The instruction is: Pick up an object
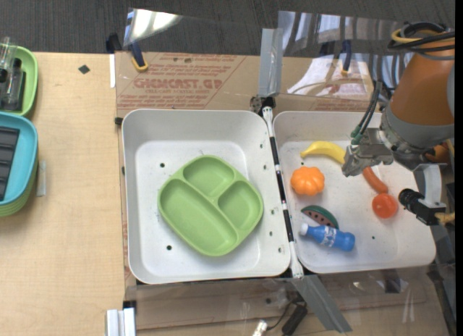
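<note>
Yellow plastic banana (325, 151), orange toy pumpkin (307, 180), red tomato (384, 205), watermelon slice (320, 216) and blue bottle (329, 237): we list them loose in the right white bin (362, 255). The grey gripper (359, 159) hangs beside the banana's right end; we cannot tell its opening or any hold.

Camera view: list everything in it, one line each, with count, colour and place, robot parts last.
Left bin: 1, white, centre of bench.
Divided plate: 1, light green, inside left bin.
Right bin: 1, white, beside the left bin.
Banana: 1, yellow, right bin, upper left.
Pumpkin: 1, orange, right bin, below the banana.
Watermelon slice: 1, green and red, right bin, lower left.
Bottle: 1, blue, right bin, near front wall.
Carrot: 1, orange-red, by the claw.
Tomato: 1, red-orange, below the carrot.
Stacked trays: green and blue, far left edge.
Claw: 1, grey, over right bin.
</note>
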`<state>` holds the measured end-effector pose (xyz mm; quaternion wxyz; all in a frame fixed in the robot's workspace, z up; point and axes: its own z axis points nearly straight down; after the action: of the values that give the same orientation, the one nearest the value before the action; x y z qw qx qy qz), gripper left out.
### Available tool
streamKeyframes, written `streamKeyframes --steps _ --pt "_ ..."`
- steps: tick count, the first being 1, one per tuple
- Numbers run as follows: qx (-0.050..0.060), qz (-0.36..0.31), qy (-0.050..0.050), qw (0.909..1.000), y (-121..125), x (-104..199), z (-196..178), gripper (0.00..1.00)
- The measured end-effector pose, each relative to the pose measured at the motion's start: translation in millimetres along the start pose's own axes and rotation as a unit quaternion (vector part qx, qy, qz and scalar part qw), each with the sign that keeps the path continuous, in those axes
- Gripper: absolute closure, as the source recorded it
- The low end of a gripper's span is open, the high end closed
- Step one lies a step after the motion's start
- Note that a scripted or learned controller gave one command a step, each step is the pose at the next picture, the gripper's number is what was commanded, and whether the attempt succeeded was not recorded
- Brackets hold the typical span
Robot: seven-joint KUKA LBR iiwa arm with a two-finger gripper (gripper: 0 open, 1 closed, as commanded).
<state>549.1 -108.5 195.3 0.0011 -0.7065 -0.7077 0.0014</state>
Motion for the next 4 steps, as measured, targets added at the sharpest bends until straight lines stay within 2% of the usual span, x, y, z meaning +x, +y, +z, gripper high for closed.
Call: streamKeyframes --steps 1,2,3,4 --pt "-0.002 -0.014 0.0 0.9999 90 7 79 0.0" --pt "-0.001 -0.08 0.0 0.9968 44 -7 104 0.0" --pt "-0.002 0.113 0.0 0.9936 90 -28 91 0.0" --pt "0.009 0.069 0.003 0.9976 107 -65 99 0.0"
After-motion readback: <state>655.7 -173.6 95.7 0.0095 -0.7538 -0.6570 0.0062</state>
